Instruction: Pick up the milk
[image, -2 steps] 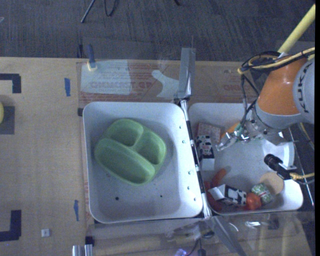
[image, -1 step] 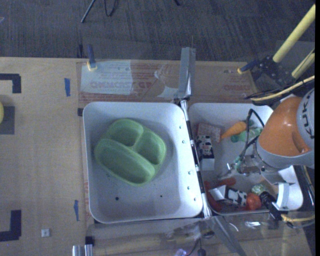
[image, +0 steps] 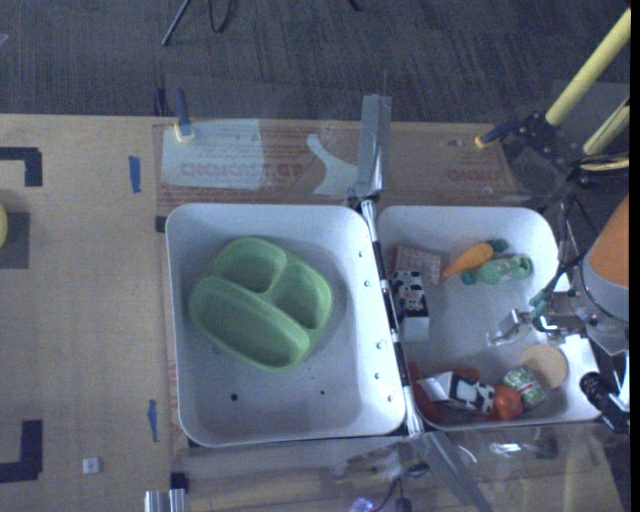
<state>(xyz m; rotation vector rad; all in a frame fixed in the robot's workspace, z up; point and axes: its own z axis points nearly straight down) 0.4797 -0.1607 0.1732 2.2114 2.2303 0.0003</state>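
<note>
Metal two-finger gripper (image: 522, 328) spread partly open, holding nothing, well right of small black-and-white cow-patterned milk carton (image: 410, 297).

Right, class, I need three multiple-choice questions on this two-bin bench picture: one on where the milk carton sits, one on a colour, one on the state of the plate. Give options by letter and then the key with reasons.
1. Where does the milk carton lie?
A. In the left bin, on the plate
B. In the right bin, near its left wall
C. On the bench outside both bins

2. What colour is the divided plate?
A. Green
B. Red
C. Blue

3. How does the plate sit in the left bin?
A. Stacked under the carrot
B. Gripped by the end effector
C. Alone, with no toys on it

Key: 1 B, since the cow-spotted carton rests just right of the wall between the bins, in the right bin. 2 A, the plate is plainly green. 3 C, its compartments hold nothing, while the carrot lies in the right bin and the end effector hovers over that bin.
</note>
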